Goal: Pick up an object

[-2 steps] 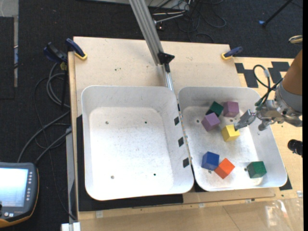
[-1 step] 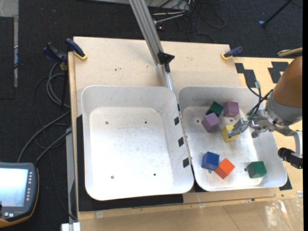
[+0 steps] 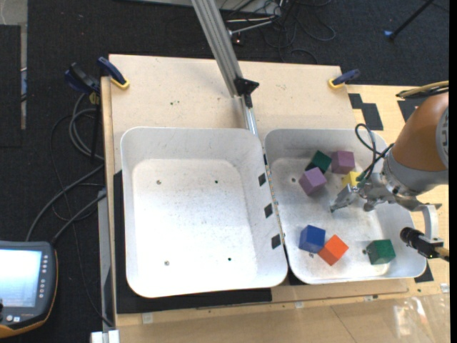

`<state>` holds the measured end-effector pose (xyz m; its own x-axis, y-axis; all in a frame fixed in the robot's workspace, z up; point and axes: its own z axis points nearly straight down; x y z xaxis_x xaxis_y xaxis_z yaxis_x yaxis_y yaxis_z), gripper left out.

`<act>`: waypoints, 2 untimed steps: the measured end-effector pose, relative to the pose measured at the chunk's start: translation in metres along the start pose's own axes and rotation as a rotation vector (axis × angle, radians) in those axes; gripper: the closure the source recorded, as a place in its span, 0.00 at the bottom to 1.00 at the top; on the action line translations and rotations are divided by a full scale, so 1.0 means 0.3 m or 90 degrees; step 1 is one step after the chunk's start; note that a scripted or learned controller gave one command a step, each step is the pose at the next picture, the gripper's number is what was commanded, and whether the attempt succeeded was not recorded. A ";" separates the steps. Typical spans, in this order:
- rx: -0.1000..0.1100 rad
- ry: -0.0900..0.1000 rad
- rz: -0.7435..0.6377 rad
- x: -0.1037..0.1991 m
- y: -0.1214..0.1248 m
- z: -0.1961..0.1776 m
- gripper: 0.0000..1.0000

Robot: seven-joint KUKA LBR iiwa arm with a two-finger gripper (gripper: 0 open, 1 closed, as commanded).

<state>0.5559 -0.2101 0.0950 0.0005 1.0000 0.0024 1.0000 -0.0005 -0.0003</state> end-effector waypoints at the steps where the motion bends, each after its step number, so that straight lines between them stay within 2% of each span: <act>1: -0.001 -0.002 0.000 -0.003 0.000 -0.035 1.00; 2: -0.004 -0.003 0.001 -0.014 -0.025 -0.197 1.00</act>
<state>0.5485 -0.2146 0.1539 0.0017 1.0000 -0.0027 1.0000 -0.0017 0.0053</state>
